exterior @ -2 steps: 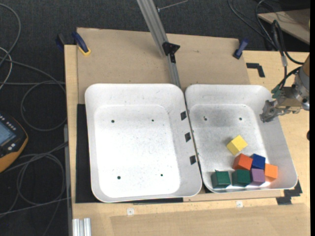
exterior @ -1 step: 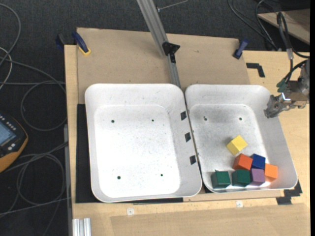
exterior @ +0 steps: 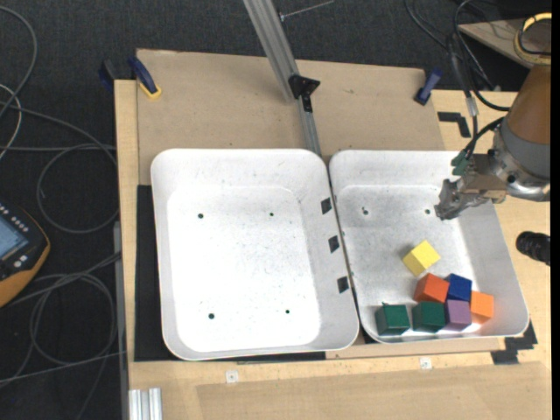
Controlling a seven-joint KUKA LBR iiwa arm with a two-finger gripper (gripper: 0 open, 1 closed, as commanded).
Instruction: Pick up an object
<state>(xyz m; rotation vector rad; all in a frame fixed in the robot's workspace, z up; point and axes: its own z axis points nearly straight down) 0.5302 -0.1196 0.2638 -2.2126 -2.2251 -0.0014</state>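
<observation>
- Bench (exterior: 262,103): plywood top, clamped at its far corners. It carries both bins, so you have a fixed work surface.
- Left bin (exterior: 236,252): white and shallow, with a speckled floor and no blocks in it. Likely the drop side.
- Right bin (exterior: 385,191): holds every candidate. The blocks crowd its near right corner, probably slid there against the wall.
- Arm (exterior: 534,129): reaches in from the right and stops over the bin's far right part.
- Gripper (exterior: 451,201): hangs above bare bin floor, well apart from the blocks. You cannot tell from here whether it is released or clenched; nothing shows in it.
- Yellow block (exterior: 422,257): stands alone, nearest the gripper, and is your easiest pick.
- Cluster: red-orange block (exterior: 431,288), blue block (exterior: 458,285), purple block (exterior: 458,311), orange block (exterior: 481,305) and two green blocks (exterior: 394,318), touching or nearly so. Expect little room around them.
</observation>
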